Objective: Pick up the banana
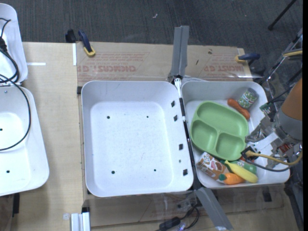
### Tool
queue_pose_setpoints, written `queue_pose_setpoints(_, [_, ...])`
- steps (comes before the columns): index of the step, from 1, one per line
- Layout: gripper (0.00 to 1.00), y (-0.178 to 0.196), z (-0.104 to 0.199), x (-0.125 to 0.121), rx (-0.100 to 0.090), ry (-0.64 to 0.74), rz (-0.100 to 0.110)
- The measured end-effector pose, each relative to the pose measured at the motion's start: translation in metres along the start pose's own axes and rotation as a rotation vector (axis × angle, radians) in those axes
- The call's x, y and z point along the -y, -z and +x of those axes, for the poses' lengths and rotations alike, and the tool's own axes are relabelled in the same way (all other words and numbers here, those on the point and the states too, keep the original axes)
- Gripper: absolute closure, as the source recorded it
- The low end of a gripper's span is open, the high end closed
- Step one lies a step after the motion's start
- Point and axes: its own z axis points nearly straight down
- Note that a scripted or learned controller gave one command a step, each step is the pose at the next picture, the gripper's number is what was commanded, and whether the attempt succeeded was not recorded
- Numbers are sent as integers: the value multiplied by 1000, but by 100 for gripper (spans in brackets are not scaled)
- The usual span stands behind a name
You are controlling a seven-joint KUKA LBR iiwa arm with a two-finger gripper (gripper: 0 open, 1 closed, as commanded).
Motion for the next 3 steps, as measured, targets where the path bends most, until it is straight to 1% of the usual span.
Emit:
queue_pose_setpoints(1, [100, 4, -1, 0, 10, 5, 6])
queue_pose_setpoints(2, [0, 4, 0, 0, 10, 5, 6])
queue_pose_setpoints(3, [0, -16, 0, -1, -1, 36, 1])
